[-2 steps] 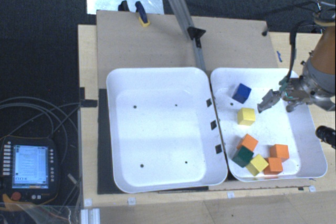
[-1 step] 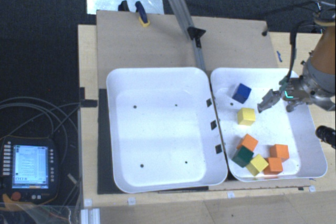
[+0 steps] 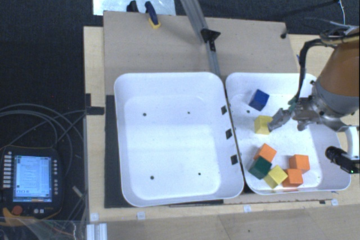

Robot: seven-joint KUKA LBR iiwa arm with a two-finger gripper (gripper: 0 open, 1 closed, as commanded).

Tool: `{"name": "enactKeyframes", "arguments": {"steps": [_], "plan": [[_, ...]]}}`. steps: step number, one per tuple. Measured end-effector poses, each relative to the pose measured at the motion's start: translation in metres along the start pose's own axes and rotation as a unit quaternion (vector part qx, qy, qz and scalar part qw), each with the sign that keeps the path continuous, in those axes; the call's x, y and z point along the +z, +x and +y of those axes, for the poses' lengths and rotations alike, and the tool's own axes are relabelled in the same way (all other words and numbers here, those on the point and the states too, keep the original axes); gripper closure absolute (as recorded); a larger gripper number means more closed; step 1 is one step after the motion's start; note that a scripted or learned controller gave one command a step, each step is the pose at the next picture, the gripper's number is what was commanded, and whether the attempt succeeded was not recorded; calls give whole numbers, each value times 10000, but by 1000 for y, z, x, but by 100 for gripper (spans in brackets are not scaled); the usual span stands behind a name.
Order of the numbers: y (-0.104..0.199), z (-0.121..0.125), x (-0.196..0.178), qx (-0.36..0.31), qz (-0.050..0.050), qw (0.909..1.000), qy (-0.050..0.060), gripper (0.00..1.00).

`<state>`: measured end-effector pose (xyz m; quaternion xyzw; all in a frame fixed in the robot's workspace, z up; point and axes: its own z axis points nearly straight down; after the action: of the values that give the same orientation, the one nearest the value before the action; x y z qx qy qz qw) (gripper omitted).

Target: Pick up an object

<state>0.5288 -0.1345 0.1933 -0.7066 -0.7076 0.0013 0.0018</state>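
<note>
The right white bin [image 3: 332, 181] holds several small blocks. A blue block [image 3: 259, 99] lies at its back, and a yellow block [image 3: 262, 124] lies just in front of it. Toward the front sit an orange block [image 3: 266, 152], a green block [image 3: 260, 167], a second yellow block [image 3: 277, 176] and two more orange blocks [image 3: 300, 162]. My gripper [image 3: 288, 124] hangs over the middle of this bin, open, with nothing between its fingers. Its left finger [image 3: 278, 120] is right beside the first yellow block.
The left white bin [image 3: 121, 93] adjoins the right one along a shared divider with black clips [image 3: 229, 134]. A grey pole [image 3: 191, 0] slants in from the back. A teach pendant [image 3: 28, 180] and cables lie off the bench at left.
</note>
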Motion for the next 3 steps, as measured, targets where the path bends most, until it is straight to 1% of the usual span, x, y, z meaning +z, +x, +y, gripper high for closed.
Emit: {"name": "enactKeyframes", "arguments": {"steps": [1,2,3], "plan": [[-10,-1,50,1,-1,10000,-4,0],[-10,-1,89,-1,0,10000,-8,0],[-11,1,76,-11,-9,10000,-42,100]]}}
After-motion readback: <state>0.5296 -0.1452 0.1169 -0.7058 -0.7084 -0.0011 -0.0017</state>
